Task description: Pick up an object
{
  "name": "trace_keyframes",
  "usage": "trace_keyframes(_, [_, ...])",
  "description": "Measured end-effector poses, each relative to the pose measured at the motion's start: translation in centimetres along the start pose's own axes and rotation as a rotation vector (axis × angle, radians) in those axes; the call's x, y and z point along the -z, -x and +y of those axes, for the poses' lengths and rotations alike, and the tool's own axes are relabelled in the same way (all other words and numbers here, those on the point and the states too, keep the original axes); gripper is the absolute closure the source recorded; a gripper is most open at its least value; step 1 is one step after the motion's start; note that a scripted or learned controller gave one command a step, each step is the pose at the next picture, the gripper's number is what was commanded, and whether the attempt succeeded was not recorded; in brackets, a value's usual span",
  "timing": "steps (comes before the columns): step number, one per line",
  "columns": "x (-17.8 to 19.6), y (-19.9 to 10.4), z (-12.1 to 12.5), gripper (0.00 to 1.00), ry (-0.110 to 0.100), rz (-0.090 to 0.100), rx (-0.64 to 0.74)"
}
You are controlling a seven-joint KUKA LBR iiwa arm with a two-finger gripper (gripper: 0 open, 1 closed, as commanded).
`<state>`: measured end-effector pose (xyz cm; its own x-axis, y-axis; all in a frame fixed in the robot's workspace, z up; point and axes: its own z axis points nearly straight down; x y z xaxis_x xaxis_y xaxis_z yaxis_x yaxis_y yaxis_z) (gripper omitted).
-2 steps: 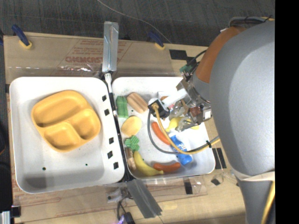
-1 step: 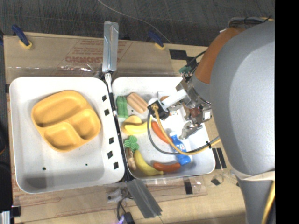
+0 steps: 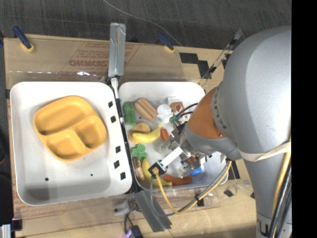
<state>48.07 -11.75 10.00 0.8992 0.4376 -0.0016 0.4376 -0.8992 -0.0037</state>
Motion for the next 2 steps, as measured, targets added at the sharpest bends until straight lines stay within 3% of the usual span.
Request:
trace_keyframes(1, [-1.0,-6.6,2.0,0.0,-0.001,-0.003,-0.156])
trace_keyframes(2, [-1.0,-1.9,-1.2,0.0,-0.002,-0.002,-0.244])
